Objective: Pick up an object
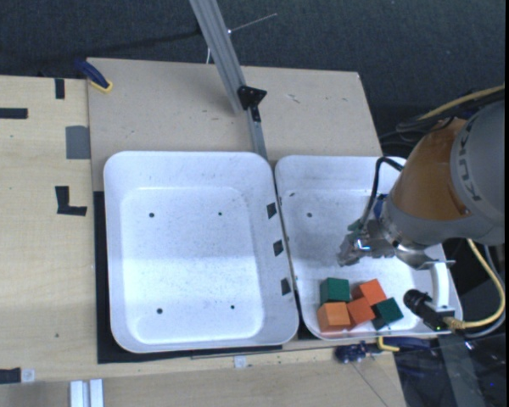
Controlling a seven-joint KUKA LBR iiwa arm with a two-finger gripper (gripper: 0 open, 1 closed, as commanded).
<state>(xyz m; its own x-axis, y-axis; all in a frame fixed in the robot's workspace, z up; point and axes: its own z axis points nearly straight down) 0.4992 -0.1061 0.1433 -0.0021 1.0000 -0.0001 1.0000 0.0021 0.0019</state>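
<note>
While blocks [354,303] crowd the right bin's [322,185] near edge, the pincer's [354,253] grip is unreadable.

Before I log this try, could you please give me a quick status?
Gripper over right bin, nothing visibly held. Blocks clustered at near edge, untouched. Nothing blocking.

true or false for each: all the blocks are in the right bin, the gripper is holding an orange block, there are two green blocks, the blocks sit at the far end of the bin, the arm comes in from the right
1. All the blocks lie in the right bin. True.
2. The gripper holds an orange block. False: it hangs above the blocks with nothing seen between its fingers.
3. There are two green blocks. True: one green block and a darker green block.
4. The blocks sit at the bin's far end. False: the orange blocks and the green ones cluster at the near edge.
5. The arm reaches in from the right. True.
</note>
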